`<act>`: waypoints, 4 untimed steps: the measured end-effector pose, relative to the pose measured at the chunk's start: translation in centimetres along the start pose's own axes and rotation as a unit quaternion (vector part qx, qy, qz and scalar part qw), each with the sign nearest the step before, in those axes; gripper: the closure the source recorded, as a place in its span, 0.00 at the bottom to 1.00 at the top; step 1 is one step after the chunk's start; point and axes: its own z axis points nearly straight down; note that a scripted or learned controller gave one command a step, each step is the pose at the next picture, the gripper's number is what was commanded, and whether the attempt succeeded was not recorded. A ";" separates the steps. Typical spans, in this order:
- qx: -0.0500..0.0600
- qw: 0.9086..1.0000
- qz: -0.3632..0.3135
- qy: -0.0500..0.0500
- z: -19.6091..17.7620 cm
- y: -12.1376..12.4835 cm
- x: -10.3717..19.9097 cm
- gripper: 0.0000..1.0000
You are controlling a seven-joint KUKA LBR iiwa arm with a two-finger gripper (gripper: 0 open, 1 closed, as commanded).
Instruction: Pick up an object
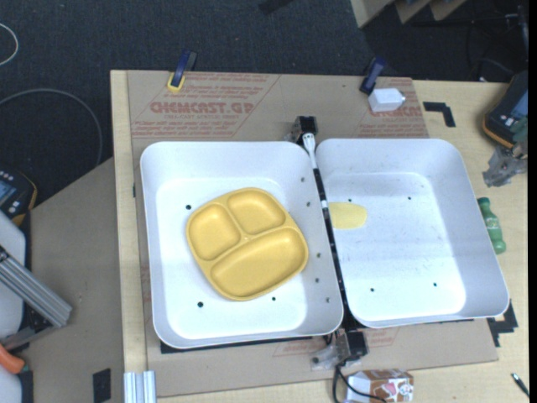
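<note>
Nearest lies a yellow divided plate (246,243) in the left bin (159,225), a small yellow piece (346,216) in the right bin (453,225); gripper state cannot be told.

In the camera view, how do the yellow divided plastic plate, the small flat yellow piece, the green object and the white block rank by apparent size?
Largest to smallest:
1. Yellow divided plastic plate, in the left bin.
2. Small flat yellow piece, in the right bin.
3. Green object and white block: they look similar, so I do not rank them.
</note>
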 end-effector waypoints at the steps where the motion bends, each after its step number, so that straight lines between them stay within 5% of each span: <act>1: 0.002 1.000 -0.006 0.002 -1.9 0.6 11.2 1.00; 2: 0.005 1.000 -0.002 0.002 3.7 -0.3 16.2 1.00; 3: 0.003 1.000 -0.002 0.001 -2.7 -6.5 22.6 1.00; 4: 0.000 1.000 -0.003 0.002 -5.5 -7.1 27.0 1.00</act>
